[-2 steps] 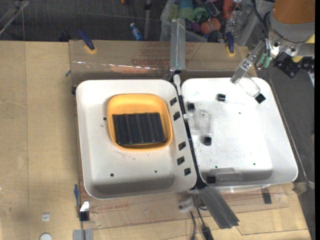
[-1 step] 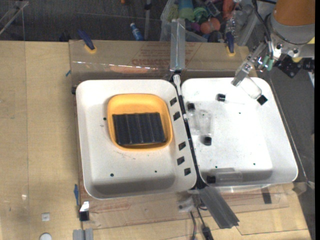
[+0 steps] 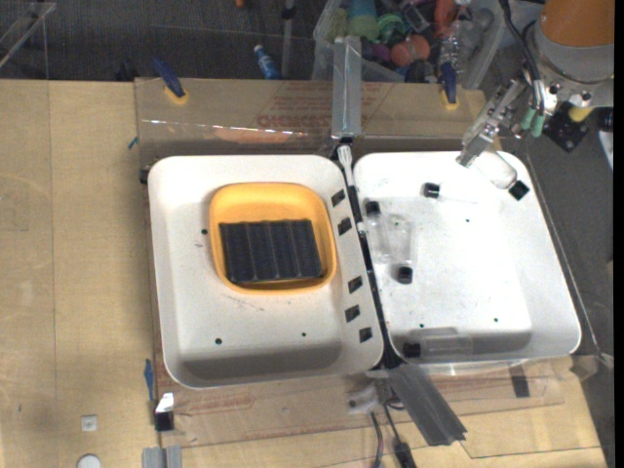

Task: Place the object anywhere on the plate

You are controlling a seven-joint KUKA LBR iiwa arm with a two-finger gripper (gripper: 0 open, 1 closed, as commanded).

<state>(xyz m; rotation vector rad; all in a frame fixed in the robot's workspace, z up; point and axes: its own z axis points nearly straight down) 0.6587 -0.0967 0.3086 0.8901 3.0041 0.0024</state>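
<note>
Plate (image 3: 222,208) comes first at the far left: a yellow-orange rounded dish in the left bin (image 3: 175,339), well to the left of the gripper and lower in the view, across the central divider (image 3: 353,252). A dark ribbed slab (image 3: 271,252) already lies on it, its long axis running left to right (whether this is the task's object cannot be settled from here). It covers the plate's middle and lower part and sits well apart from the gripper. Moving right, the right bin (image 3: 546,310) holds small dark bits (image 3: 430,191) and a faint clear item (image 3: 396,237), just left of and below the gripper. The gripper (image 3: 478,149) itself hangs over that bin's upper edge, tilted; whether it is open or closed cannot be told. Judged so, any coming placement turns on travel leftward over the divider.
</note>
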